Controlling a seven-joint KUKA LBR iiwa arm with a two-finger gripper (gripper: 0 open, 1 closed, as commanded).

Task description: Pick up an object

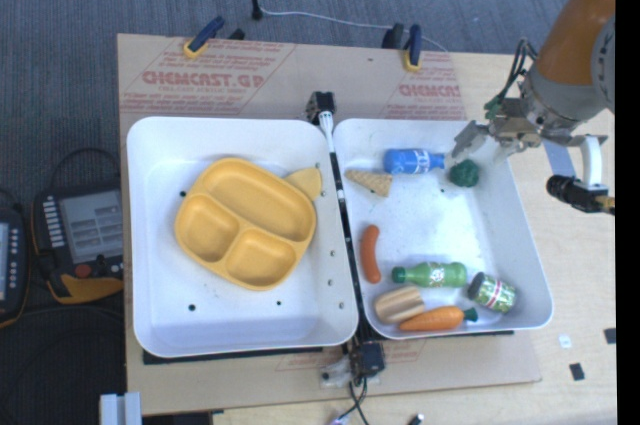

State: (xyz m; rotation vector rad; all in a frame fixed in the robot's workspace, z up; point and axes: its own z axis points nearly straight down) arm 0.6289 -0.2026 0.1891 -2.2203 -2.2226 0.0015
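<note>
Broccoli just below hand

The brown board under the bins has red letters near its back edge. They look like "CHEMCAST GP".

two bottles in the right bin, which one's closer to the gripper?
The blue bottle, lying near the bin's far edge, just left of the gripper. The green bottle lies toward the near edge, beside the green can, much farther off.
</note>
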